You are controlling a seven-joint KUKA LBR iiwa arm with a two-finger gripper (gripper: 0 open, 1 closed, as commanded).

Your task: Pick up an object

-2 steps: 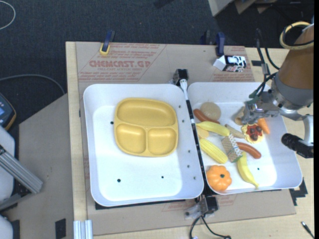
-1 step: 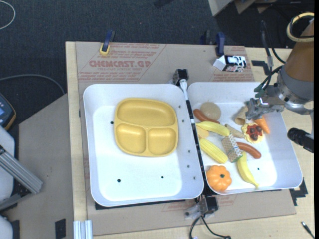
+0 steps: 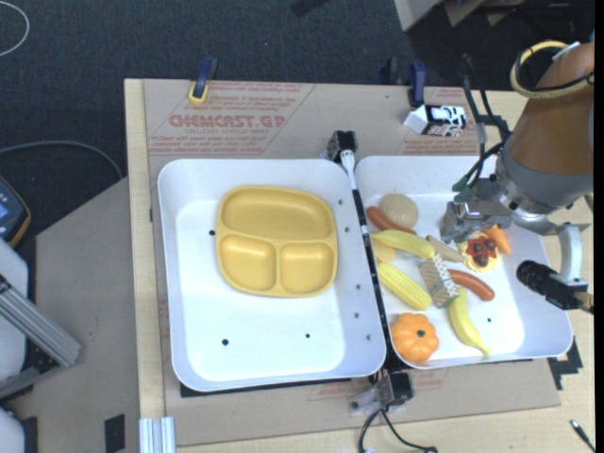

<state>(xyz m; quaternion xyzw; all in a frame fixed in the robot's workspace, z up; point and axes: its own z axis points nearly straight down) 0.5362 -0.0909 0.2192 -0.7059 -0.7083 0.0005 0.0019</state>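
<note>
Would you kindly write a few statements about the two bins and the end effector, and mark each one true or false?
1. The yellow divided plate lies in the left bin. True.
2. The small pumpkin sits at the far edge of the right bin. False: it sits at the near edge.
3. The end effector is over the right bin. True.
4. The banana lies on the plate. False: it lies in the right bin, beside the pumpkin.
5. A corn cob lies in the right bin. True.

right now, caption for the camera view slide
Pincer hovers over toy food in the right bin; yellow tray sits in the left bin.
</note>
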